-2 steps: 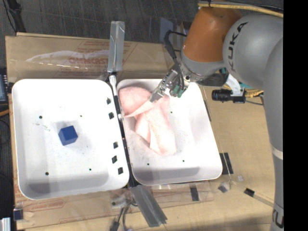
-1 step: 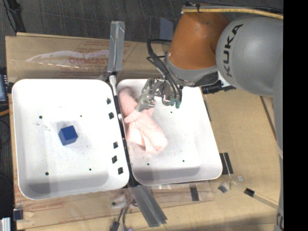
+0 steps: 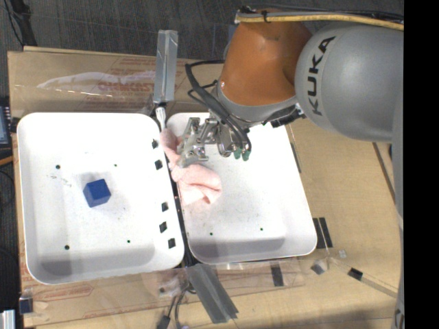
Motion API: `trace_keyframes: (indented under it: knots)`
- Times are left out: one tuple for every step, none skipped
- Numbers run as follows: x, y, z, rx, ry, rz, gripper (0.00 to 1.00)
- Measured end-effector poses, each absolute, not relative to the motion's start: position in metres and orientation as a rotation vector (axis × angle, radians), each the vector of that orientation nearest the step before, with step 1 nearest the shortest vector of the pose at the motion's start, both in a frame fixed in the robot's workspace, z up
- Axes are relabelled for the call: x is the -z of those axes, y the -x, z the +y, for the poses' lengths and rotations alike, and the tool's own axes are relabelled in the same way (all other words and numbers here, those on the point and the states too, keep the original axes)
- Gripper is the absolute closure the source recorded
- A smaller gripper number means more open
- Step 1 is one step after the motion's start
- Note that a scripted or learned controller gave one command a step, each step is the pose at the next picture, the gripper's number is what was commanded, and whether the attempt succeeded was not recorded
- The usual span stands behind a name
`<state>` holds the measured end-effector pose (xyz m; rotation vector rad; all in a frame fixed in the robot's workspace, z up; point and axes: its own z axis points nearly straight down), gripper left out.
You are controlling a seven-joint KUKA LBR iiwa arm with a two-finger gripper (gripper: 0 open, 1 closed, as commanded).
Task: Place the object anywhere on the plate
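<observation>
Pink and soft-looking, a crumpled lump of fabric or foam [image 3: 195, 177] is lying in the right-hand shallow white bin [image 3: 274, 218], pressed up near that bin's left wall and stretching from just under the gripper down toward the bin's middle. The grey KUKA arm with its orange band [image 3: 274, 60] is reaching in from the right and hanging over the upper left part of this bin. Its two-finger metal gripper [image 3: 195, 146] is sitting low over the top end of the pink lump, apparently touching or just above it; whether the jaws are spread or closed on the lump cannot be told from this slant, since the metalwork is overlapping itself. Two green-tipped prongs [image 3: 241, 155] are pointing down just right of the gripper.

A small blue cube [image 3: 97, 192] is resting in the left-hand shallow white bin [image 3: 41, 252], left of its middle and well apart from the arm. Both bins are sitting side by side, touching along a dark seam, on a brown cardboard-covered bench [image 3: 350, 211].
</observation>
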<state>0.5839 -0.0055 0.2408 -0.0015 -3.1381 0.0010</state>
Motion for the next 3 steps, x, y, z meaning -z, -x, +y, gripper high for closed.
trace_keyframes:
  knots:
    - [-0.226, -0.563, 0.042, -0.001, -0.003, -3.140, 1.00]
    - [-0.228, -0.547, 0.090, -0.001, -0.006, -3.139, 1.00]
    - [-0.228, -0.547, 0.090, -0.002, -0.005, -3.139, 0.00]
